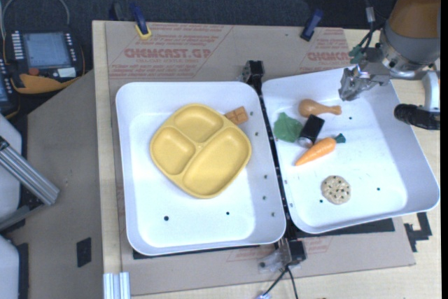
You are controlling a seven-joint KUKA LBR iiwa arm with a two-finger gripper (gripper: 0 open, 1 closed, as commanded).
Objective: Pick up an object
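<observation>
The right bin [392, 171] holds a tan drumstick [318, 108], a green leafy piece [285, 127], a black block [311, 130], an orange carrot [316, 150] and a round cookie [336, 189]. My gripper [350, 88] hangs at the back of this bin, just right of the drumstick's thin end and a little above it. Nothing shows between its fingers.
The left bin [140, 206] carries a yellow divided plate [201, 149] with a small orange block [236, 115] at its back right corner. A black clamp [253, 71] sits at the back between the bins. The arm's grey body [413, 24] reaches in over the bench's back right.
</observation>
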